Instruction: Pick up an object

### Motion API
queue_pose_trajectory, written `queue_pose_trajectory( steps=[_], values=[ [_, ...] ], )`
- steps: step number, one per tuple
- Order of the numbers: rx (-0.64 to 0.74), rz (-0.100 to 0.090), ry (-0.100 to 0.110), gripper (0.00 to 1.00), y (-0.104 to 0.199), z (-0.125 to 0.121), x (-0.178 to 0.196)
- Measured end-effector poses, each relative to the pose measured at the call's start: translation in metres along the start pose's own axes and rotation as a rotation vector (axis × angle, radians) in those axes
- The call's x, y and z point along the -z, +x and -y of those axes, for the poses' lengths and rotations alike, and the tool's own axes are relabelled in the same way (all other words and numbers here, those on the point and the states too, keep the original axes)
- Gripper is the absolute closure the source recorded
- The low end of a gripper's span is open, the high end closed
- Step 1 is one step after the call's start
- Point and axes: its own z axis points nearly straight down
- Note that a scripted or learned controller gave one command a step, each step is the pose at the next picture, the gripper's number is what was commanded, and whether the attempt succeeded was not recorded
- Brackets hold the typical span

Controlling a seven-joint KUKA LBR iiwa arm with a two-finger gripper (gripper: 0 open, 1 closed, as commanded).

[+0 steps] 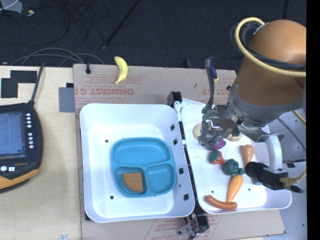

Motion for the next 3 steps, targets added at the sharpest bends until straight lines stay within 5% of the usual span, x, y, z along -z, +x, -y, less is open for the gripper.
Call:
queue_pose_trajectory(
  steps=[1, 2, 3],
  values=[
    [0.0, 0.0, -0.004, 1.0, 0.056, 0.004, 0.065],
    [-0.016, 0.005, 0.008, 1.0, -0.026, 0.005, 0.009],
    [-0.003, 0.001, 0.001, 1.0, 0.021, 0.004, 0.039]
  ],
)
